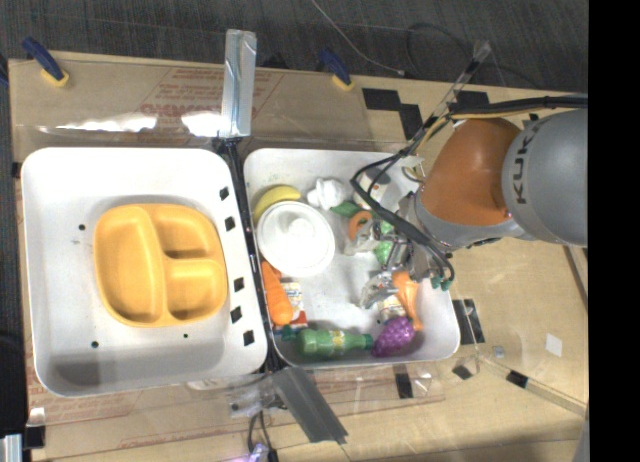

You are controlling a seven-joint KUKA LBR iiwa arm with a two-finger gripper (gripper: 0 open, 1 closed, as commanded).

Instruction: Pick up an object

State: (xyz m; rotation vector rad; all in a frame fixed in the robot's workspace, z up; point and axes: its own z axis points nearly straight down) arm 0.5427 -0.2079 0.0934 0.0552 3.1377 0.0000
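"KUKA" lettering readable on grey arm [545, 185]. Gripper [392, 275] down in right bin [345, 162], purple grapes [396, 334] at 6 o'clock; grip state can't be told.

Right bin [300, 162]: white bowl [296, 237], green bottle [325, 340], purple grapes [397, 335], carrot [274, 295].

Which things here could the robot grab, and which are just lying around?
Could be picked up, right bin:
green bottle
purple grapes
carrot
white bowl
end effector working among them

Just lying about:
yellow divided tray in the left bin
blue clamps on the cardboard
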